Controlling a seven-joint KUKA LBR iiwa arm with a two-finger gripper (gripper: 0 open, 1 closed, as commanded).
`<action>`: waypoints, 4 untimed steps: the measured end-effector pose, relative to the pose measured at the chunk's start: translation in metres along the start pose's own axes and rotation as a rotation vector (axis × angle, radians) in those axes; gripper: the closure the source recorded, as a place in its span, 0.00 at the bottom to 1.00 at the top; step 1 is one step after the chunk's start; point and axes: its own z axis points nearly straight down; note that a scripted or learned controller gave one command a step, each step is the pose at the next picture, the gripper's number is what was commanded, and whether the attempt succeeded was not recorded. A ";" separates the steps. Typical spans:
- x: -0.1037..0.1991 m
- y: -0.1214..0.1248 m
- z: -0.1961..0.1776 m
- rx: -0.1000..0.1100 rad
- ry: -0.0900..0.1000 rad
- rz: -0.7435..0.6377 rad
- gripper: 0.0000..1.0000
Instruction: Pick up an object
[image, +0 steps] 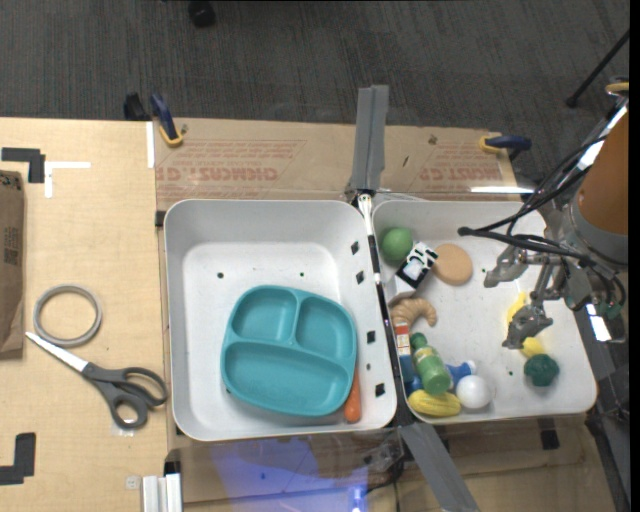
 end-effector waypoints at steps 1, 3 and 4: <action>-0.054 -0.061 0.101 0.000 0.002 0.076 0.00; -0.021 -0.083 0.147 0.001 -0.003 0.220 1.00; -0.021 -0.083 0.147 0.001 -0.003 0.220 0.00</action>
